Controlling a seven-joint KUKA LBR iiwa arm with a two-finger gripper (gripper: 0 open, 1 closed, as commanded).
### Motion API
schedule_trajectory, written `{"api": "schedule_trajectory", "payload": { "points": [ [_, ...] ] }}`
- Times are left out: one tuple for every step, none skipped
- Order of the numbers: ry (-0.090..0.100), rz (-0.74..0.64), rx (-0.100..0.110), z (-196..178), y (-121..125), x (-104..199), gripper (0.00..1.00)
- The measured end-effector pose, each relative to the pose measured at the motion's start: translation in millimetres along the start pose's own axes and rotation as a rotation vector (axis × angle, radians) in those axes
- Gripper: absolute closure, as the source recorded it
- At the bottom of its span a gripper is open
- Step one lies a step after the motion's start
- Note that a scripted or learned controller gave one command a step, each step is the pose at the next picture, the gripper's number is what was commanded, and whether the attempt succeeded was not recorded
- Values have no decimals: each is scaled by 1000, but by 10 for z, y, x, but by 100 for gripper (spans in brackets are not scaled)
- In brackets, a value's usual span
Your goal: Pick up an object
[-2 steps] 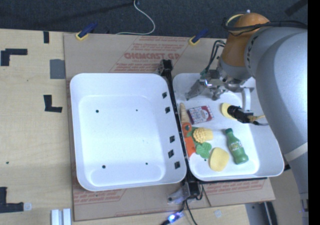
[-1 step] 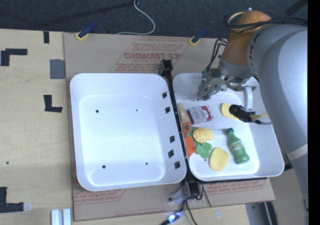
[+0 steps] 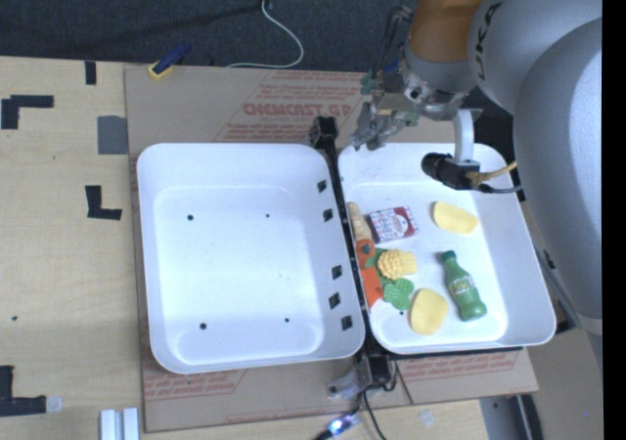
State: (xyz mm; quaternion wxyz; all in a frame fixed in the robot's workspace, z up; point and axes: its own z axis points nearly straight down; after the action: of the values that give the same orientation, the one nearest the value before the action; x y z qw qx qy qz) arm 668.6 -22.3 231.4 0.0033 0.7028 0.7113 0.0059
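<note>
My gripper (image 3: 376, 131) hangs over the back left corner of the right bin (image 3: 518, 252), above the bin's rim; nothing shows between its fingers. In front of it on the bin floor lie a dark red packet (image 3: 392, 224), a yellow oval piece (image 3: 455, 218), a corn cob (image 3: 395, 262), an orange carrot-like piece (image 3: 369, 272), a green leafy piece (image 3: 399, 292), a green bottle (image 3: 463, 285) and a pale yellow round piece (image 3: 428, 311). A tan stick-shaped item (image 3: 358, 223) lies along the bin's left wall.
The left bin (image 3: 235, 252) sits beside the right one, joined by a black clip strip (image 3: 337, 233). A black cable fitting (image 3: 448, 170) hangs off the arm over the right bin's back. Both bins rest on cardboard (image 3: 254, 110).
</note>
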Motion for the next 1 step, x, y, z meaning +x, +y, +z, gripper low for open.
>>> {"api": "schedule_trajectory", "payload": {
  "points": [
    [0,0,-2,-1272,37,844,100]
  ]
}}
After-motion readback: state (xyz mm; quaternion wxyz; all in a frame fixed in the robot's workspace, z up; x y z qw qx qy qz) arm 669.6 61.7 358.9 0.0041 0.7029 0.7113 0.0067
